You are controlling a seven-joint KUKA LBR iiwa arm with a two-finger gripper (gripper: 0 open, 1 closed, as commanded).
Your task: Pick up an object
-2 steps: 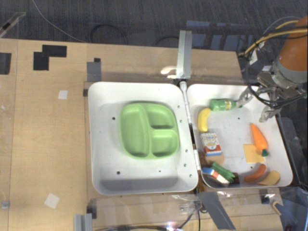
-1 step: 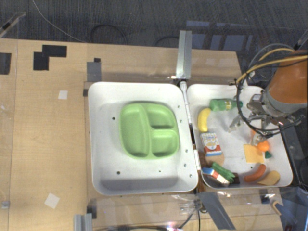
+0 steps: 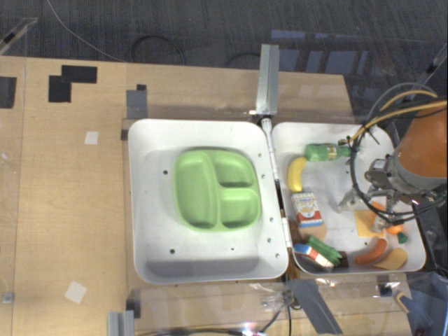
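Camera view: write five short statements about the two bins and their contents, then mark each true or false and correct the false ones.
1. The green divided tray lies in the left bin. True.
2. The banana lies in the left bin. False: it lies in the right bin, near the green bottle.
3. The gripper is over the right bin. True.
4. The green bottle stands upright in the middle of the green divided tray. False: it lies on its side at the far edge of the right bin.
5. The small carton lies between the banana and the near end of the right bin. True.
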